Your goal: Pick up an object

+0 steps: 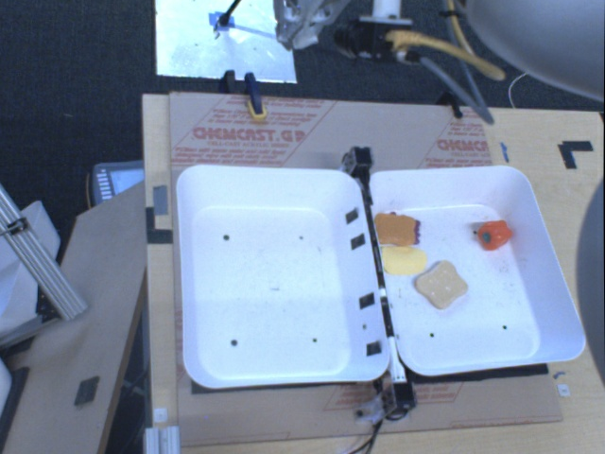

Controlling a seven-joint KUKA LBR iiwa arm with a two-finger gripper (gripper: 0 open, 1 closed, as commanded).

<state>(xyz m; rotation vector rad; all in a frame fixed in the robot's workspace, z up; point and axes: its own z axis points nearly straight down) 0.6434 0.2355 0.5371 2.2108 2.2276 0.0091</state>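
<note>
The right bin [529, 253] holds several small objects. An orange-brown piece [396, 229] lies near the divider, with a pale yellow disc [404, 260] just below it. A tan toast-shaped piece [441, 285] sits in the middle, and a small red-orange object [492, 235] rests toward the right. My gripper [304, 12] hangs high at the top of the view, beyond the bench's far edge and well away from both bins, with nothing visible between its fingers.
The left bin [189, 253] sits beside the right one, joined at a central seam with black clips [357, 164]. A shiny metal sheet [203, 26] lies behind the bench. Cables [444, 50] trail from the arm at the top right.
</note>
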